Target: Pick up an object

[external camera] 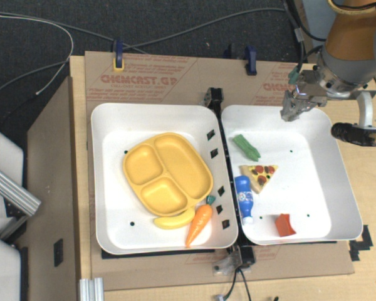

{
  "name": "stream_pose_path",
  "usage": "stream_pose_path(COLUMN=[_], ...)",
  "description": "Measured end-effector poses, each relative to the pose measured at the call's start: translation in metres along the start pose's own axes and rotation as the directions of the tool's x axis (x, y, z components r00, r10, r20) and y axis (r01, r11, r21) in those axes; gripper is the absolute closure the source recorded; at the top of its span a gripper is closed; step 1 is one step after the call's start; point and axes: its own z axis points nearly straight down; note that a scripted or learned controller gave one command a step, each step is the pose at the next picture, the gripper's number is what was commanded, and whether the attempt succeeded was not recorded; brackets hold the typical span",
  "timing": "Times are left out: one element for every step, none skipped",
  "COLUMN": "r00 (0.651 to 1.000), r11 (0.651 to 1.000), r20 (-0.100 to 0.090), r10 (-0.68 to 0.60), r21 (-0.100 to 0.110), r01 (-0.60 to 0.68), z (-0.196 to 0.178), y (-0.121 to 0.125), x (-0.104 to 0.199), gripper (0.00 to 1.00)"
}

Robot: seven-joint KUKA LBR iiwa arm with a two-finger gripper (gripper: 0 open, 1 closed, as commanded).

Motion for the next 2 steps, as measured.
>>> stream_pose_path(r00=[1.000, 1.000], r11=[1.000, 1.000], r20=[0.002, 0.001], r10=[0.003, 0.003], r21=[0.001, 0.001], r01=[-0.003, -0.003], z=[0.008, 0.011], y=[-0.013, -0.020], x=[0.040, 0.082], gripper=[1.00, 1.00])
